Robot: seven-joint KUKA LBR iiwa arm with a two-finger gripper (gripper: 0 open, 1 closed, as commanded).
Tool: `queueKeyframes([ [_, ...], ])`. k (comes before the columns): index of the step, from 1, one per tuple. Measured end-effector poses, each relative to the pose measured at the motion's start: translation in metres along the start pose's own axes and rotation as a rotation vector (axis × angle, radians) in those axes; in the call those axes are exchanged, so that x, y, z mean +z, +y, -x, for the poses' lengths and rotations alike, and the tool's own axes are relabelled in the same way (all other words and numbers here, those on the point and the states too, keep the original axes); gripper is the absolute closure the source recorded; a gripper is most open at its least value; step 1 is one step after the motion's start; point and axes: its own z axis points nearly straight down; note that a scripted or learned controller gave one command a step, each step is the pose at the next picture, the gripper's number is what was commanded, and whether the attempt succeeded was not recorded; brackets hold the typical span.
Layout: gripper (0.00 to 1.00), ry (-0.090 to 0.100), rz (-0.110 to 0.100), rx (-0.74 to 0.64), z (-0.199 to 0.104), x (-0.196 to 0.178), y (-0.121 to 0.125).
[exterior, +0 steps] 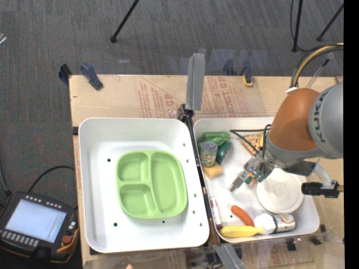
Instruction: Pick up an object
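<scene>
Here the arm (305, 128) reaches in from the right and hangs over the right-hand bin (311, 228), its orange band above the wrist. The gripper (244, 179) points down and to the left, with its two fingers spread a little apart and nothing between them; the tips hover over a bare patch of the bin floor.

Around it lie the things to choose from. A small can (208, 153) with a green label stands near the bin's left wall, a green packet (220, 142) just behind it and a yellow block (213, 171) touching its front. A round white lid (279, 193) lies just to the right of the gripper. Nearer the front edge are an orange carrot (242, 214), a yellow banana (240, 231) along the front wall, and a white bottle (275, 223) lying on its side beside the banana. A marker pen (215, 212) rests against the left wall.

The left-hand bin (92, 150) holds a green divided plate (151, 184), lying flat near its middle. A handheld controller (36, 223) sits on the floor at the lower left.
</scene>
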Motion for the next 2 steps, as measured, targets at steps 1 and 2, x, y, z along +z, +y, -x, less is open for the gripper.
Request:
queueKeyframes([
  [1, 0.00, 0.004, -0.001, 0.048, -0.0743, 0.0013, -0.0503],
  [2, 1.00, 0.006, -0.001, 0.049, -0.0746, -0.0075, -0.0497],
])
